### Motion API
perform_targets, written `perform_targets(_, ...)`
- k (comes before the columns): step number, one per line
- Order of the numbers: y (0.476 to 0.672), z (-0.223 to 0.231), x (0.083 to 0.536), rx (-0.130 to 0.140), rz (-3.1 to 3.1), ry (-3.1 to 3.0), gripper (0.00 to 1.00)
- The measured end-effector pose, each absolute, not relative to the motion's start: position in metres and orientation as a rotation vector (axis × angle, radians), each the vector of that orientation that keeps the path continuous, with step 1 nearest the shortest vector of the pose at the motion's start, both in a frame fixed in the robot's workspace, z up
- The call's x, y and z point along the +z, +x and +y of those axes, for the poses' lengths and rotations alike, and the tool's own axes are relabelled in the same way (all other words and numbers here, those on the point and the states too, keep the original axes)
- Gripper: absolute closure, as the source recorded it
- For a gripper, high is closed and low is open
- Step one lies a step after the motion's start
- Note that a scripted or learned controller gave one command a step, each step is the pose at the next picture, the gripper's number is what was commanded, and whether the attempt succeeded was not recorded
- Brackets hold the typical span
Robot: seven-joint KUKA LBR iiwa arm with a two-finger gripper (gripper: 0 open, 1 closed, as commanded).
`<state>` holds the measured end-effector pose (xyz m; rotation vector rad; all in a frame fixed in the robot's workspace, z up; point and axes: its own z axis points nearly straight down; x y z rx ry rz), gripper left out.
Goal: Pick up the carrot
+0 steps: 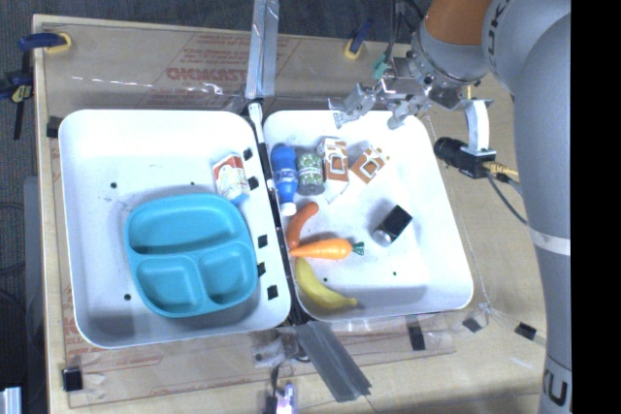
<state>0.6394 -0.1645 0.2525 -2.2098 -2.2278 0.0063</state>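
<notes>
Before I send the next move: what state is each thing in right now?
carrot: lying flat in the right bin, not held
banana: lying beside the carrot
blue bottle: on its side
blue tray: right side up in the left bin
claw: open, above the right bin's far edge

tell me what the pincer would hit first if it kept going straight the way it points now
The pincer hangs over the right bin's back rim, pointing down and toward the view's left. Straight on, it would probably meet the small cartons near the back wall first, not the carrot; depth is hard to judge.
</notes>
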Motion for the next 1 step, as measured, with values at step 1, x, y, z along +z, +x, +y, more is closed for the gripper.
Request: perform_targets(1,0.5703,-0.1310,0.1135,0.010,-1.836,-2.542,0.00)
